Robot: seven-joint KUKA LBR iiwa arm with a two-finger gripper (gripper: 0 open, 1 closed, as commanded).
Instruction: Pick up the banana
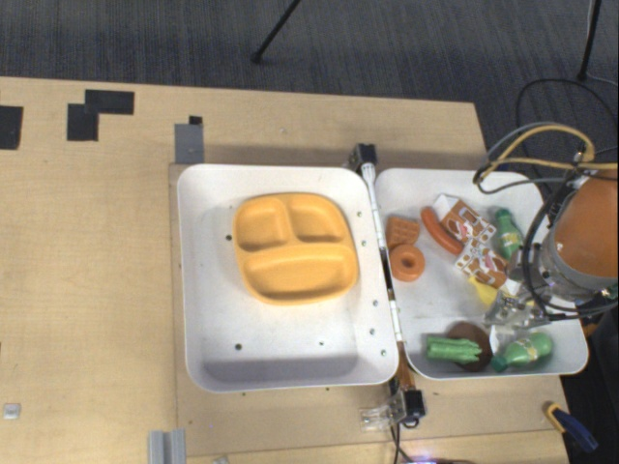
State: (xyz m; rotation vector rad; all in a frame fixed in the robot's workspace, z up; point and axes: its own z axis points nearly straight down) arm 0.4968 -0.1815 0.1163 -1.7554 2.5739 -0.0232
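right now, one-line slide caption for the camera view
Arm over the right bin of toy food, near the banana; yellow tray in the left bin.

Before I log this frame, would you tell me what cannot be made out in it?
- Tool: the arm's wrist covers it from above in the camera view, so whether it is open or shut cannot be told.
- Banana: just a small yellow bit shows beside the arm; the rest is hidden.
- Packet: its print is too small to read.
- Arm: cut off by the right edge.
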